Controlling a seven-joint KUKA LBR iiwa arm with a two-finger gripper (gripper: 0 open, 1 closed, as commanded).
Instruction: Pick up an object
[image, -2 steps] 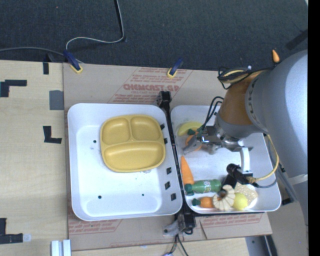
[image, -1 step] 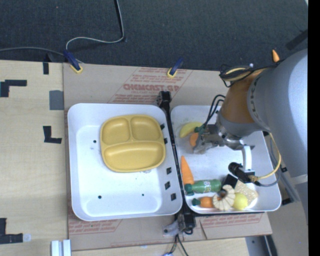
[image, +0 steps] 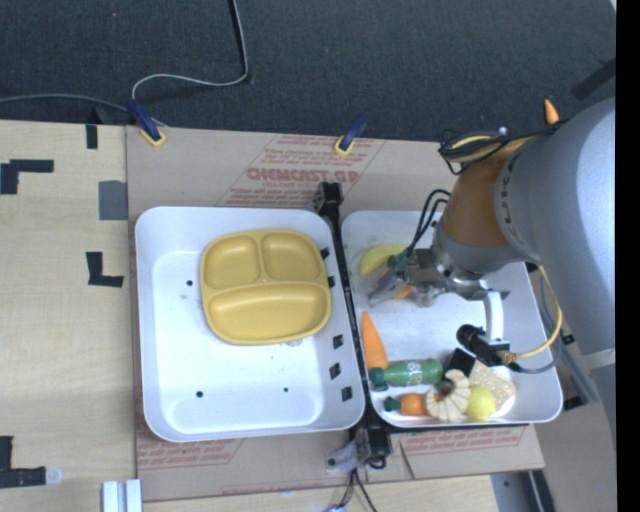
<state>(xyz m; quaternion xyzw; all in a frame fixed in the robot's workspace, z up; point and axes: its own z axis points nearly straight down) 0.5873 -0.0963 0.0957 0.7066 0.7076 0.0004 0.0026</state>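
Note:
My gripper is low in the upper left part of the right bin, with the arm reaching in from the right. A yellow banana-like piece lies just above and to the left of it. A small orange bit shows right at the gripper's tip, but whether it is held is unclear. Below lie a carrot, a green bottle, a small orange item, a pale ridged piece, a yellow lemon and a tan cracker-like piece.
The left bin holds a yellow divided plate in its upper half. A black divider runs between the two bins. A black cable part hangs off the wrist over the right bin.

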